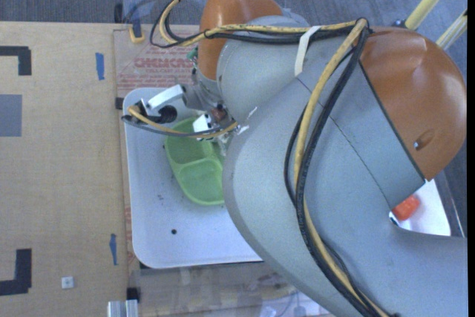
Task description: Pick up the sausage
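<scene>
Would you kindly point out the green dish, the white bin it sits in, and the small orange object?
green dish (199, 176): camera view, inner floor.
white bin (159, 234): camera view, bare floor.
orange object (406, 208): camera view, top surface.

The arm (326, 182) is smooth grey casing with rounded orange joint caps (408, 96). Yellow and black cables (308, 159) run along it, strapped by what looks like white tape (306, 48).

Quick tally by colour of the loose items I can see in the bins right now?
Green: 1, a divided green dish in the left bin.
Orange: 1, a small orange piece in the right bin.
Total: 2. The arm hides much of both bins.
</scene>
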### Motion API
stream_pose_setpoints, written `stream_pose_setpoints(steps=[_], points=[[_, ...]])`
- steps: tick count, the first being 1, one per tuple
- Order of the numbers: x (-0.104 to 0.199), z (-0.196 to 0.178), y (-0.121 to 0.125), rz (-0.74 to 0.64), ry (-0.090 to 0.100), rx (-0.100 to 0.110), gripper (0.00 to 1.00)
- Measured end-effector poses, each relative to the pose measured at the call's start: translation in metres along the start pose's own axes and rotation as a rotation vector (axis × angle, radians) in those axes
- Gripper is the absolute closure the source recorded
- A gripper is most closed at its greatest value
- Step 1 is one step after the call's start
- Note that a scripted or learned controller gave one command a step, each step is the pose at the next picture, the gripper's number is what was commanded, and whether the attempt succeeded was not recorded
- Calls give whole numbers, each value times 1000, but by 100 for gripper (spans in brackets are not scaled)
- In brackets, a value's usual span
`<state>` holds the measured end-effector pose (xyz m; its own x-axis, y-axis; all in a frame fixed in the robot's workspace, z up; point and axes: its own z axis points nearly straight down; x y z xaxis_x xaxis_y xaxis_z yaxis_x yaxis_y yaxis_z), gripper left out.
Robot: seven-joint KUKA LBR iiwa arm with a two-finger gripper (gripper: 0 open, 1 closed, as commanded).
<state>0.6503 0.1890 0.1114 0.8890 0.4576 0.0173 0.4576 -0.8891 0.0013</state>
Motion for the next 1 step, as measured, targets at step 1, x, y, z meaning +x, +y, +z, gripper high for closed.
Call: stream_pose_setpoints(steps=[1], points=[[0, 0, 0, 0, 0, 0, 0]])
